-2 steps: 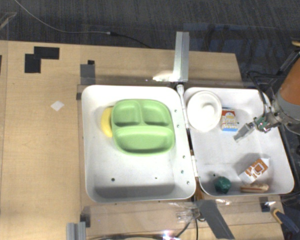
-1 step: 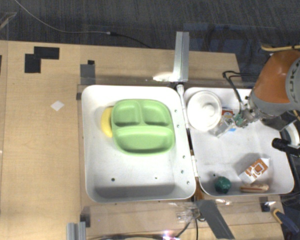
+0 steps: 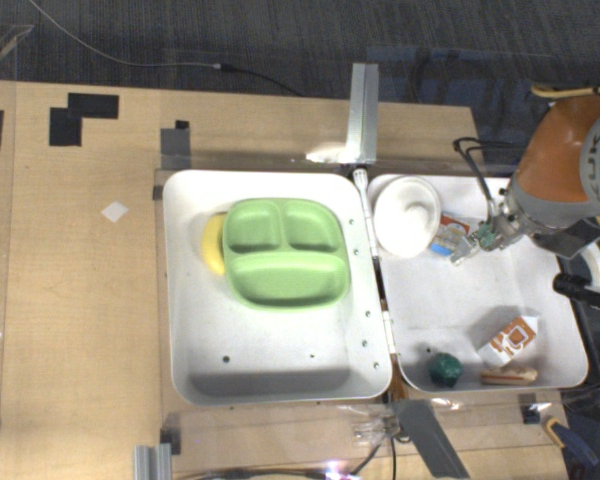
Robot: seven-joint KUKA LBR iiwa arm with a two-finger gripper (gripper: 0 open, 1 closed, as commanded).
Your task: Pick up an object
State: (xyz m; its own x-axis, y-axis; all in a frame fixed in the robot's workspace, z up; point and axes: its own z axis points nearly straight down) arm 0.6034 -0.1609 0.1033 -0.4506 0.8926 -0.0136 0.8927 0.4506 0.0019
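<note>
Camera view, looking down at a slant, has the gripper (image 3: 472, 245) low over the right bin (image 3: 560, 313), toward its upper middle, hanging from a grey arm (image 3: 565, 163) with a rounded orange band that comes in from three o'clock. Whether the gripper is open or closed cannot be told, as its tip is small and blurred against the clutter beneath it. That tip sits at or just over a small crumpled packet (image 3: 448, 238) printed in red, white and blue; contact cannot be confirmed. Just beside the packet at nine o'clock is a round white bowl (image 3: 406, 215), smooth and glossy, tucked into the bin's top-left corner. Toward five o'clock from the gripper, well apart, lies a small white carton (image 3: 510, 337) with orange-brown print, tilted on the floor of the bin. Below it, against the bottom wall, lies a thin brown stick-like piece (image 3: 507, 376), and at its nine o'clock a dark green rounded ball-like thing (image 3: 444, 369). Across the divider, the left bin (image 3: 270, 363) holds a light green plastic plate (image 3: 283, 251) with three compartments and rounded corners, matte and moulded. A yellow banana (image 3: 212, 245) peeks out from under the plate's nine o'clock edge. Both bins are shallow, white and smooth, resting on a pale wooden bench (image 3: 70, 298).
</note>
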